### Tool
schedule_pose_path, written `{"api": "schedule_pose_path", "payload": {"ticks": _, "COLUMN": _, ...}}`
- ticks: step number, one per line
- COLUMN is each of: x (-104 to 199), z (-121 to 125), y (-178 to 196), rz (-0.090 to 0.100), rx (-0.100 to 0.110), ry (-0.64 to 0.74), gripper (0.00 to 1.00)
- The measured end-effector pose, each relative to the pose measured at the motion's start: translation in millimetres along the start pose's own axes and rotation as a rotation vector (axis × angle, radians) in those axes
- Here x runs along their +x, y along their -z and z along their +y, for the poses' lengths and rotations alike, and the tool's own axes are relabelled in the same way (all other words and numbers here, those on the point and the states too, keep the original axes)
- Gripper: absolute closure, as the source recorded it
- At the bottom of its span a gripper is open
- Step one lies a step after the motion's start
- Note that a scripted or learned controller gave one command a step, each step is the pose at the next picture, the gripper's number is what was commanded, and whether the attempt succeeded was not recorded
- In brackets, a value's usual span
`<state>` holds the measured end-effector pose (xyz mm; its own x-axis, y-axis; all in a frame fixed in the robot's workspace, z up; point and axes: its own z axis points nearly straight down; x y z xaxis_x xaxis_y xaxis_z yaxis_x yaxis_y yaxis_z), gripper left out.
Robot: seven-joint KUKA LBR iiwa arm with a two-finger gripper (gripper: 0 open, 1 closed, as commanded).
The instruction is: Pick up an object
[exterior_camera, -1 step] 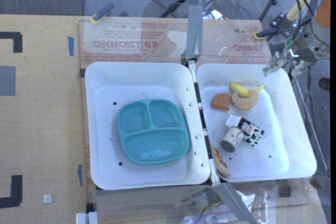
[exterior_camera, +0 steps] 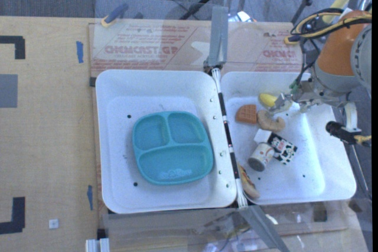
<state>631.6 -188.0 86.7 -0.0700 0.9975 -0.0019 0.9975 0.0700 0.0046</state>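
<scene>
Several small objects lie in the right bin [exterior_camera: 307,177]. A yellow piece [exterior_camera: 267,99] lies at the back. An orange-brown piece [exterior_camera: 247,113] and a tan lumpy piece [exterior_camera: 271,122] lie just in front of it. Nearer the middle are a small white cup on its side [exterior_camera: 258,157] and a black-and-white item [exterior_camera: 283,149]. A tan and red piece [exterior_camera: 248,183] rests against the bin's front left wall. My gripper [exterior_camera: 287,101] hangs low over the back of this bin, right beside the yellow piece and just above the tan one.
The left bin [exterior_camera: 112,97] holds a teal divided plate [exterior_camera: 172,147]. A metal divider [exterior_camera: 224,127] runs between the two bins. The grey arm with its orange band [exterior_camera: 338,50] and cables reaches in over the right bin's far right corner.
</scene>
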Motion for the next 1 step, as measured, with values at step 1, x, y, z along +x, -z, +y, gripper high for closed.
{"api": "schedule_pose_path", "payload": {"ticks": 1, "x": 51.1, "z": -107.6, "y": 0.6, "rz": 0.002, "rx": 0.002, "ry": -0.052, "gripper": 0.0}}
